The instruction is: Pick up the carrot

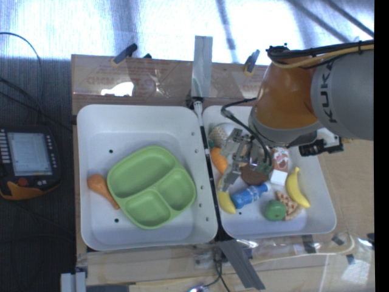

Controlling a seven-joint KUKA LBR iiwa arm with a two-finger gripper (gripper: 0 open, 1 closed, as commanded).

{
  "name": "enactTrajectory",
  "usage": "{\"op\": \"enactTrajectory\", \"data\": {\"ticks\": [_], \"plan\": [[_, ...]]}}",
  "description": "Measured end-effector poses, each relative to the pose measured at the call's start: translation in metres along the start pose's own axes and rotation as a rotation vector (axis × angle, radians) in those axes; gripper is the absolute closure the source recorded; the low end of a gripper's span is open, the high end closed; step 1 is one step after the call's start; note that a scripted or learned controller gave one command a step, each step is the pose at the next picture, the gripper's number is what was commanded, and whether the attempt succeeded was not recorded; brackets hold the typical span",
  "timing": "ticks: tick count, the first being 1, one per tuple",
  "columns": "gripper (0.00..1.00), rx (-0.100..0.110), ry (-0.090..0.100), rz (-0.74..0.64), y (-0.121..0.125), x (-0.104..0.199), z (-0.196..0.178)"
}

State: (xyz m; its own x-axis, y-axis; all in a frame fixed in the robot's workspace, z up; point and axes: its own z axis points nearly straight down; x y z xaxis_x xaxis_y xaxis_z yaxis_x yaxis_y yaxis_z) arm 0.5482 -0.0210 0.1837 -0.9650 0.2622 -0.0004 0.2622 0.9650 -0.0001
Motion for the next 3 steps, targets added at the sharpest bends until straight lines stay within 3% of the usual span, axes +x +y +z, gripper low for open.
{"op": "enactTrajectory", "data": {"ticks": [1,2,3], "plan": [[1.0,0.0,-0.002,-0.001,0.001,-0.001,-0.009],[1.0,-0.002,-0.012,-0.127,0.016,0.023,-0.146],[1.0,-0.004,-0.011,-0.091,0.053,0.012,-0.3]]}}
